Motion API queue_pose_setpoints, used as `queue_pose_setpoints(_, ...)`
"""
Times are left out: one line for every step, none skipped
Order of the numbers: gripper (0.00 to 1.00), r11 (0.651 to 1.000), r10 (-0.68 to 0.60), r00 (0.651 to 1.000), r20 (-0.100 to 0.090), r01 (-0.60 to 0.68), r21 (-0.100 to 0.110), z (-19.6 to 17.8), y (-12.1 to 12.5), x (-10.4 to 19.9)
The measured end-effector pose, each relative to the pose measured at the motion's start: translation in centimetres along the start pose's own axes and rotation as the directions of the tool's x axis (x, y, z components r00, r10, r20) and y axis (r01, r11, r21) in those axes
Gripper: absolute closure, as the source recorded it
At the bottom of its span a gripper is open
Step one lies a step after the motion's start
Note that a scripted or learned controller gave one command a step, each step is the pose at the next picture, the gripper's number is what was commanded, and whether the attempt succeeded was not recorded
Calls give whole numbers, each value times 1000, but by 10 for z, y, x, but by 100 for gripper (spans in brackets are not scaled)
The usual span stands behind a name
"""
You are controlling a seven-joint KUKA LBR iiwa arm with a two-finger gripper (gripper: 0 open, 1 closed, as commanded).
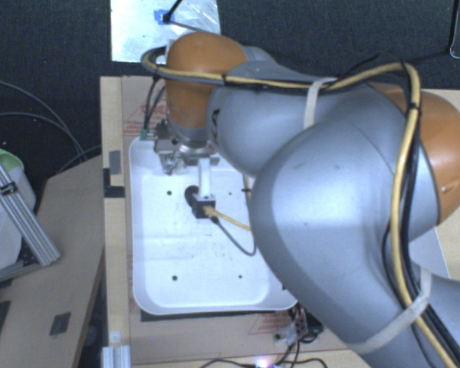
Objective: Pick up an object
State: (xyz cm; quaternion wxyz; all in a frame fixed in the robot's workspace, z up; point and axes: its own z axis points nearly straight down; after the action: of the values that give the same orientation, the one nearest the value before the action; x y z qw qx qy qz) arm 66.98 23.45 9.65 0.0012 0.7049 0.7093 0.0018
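- Camera view: grey arm (330, 175) comes in from the right and covers most of the right half of the scene.
- Orange band (195, 67) sits above the wrist, at the far edge of the left bin (176, 286).
- Pincer (178, 158) points down into the far-left corner of the left bin, close to the bin floor.
- Pincer state: cannot tell from this angle whether it is open or closed, and nothing is visibly gripped.
- Object to pick: cannot tell where it is. The arm hides the right side of the table (77, 228), including the other bin.
- The visible floor of the left bin is white with a few small dark dots (175, 278), too small to identify.
- The left bin sits on a brown cardboard-like sheet (115, 113) that shows along its left and far edges.
- Cable bundle (405, 129), black and yellow, runs along the arm and is strapped on with pale ties.
- Far side, beyond the bin: a shiny silver sheet (138, 29) on dark ground, with a small blue item (161, 16) on it and a thin dark rod touching that item.
- Left edge: a slanted aluminium profile (19, 209), with something pale green (8, 161) just behind it.
- Small grey patches on the table, one just left of the bin (115, 160) and one at the near left (60, 324).
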Motion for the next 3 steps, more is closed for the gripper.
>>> queue_pose_setpoints(100,1000,1,1000,-5,-1,-13,-154,2,1)
queue_pose_setpoints(100,1000,-1,1000,-6,1,-9,-266,-41,1)
queue_pose_setpoints(100,1000,9,1000,2,-9,5,-203,1,-34)
